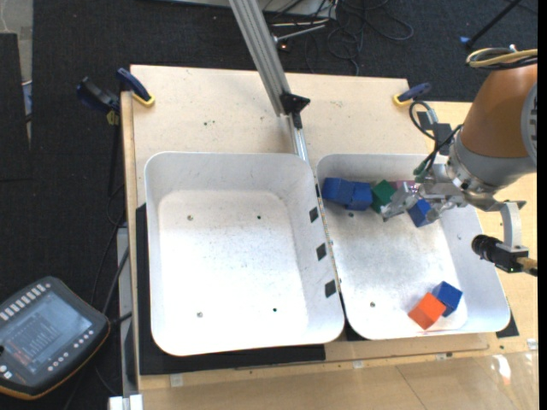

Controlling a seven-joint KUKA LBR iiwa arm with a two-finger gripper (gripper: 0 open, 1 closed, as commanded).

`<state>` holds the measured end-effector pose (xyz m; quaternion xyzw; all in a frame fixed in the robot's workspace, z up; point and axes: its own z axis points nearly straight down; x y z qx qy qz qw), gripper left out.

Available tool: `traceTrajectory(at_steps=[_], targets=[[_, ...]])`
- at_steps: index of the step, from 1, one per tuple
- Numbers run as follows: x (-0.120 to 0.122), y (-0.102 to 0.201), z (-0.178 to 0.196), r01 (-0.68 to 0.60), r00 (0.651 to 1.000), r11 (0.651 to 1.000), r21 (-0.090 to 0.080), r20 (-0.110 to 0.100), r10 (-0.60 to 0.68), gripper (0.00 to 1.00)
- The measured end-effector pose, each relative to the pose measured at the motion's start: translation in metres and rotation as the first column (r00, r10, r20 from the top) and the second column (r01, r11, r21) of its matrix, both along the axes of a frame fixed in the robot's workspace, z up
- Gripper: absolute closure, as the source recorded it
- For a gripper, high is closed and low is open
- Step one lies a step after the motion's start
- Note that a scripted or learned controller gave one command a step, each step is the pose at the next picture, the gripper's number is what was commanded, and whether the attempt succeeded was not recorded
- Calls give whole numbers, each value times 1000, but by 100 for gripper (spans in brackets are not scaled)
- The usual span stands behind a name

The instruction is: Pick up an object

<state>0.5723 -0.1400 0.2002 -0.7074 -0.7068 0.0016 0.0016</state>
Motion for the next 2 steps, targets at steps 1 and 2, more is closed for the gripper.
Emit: traceTrajectory(at_steps=[1,2], targets=[[7,6,-59,-1,1000,1000,1,-1,1,0],[6,7,-108,0,1000,1000,0,2,0,0]])
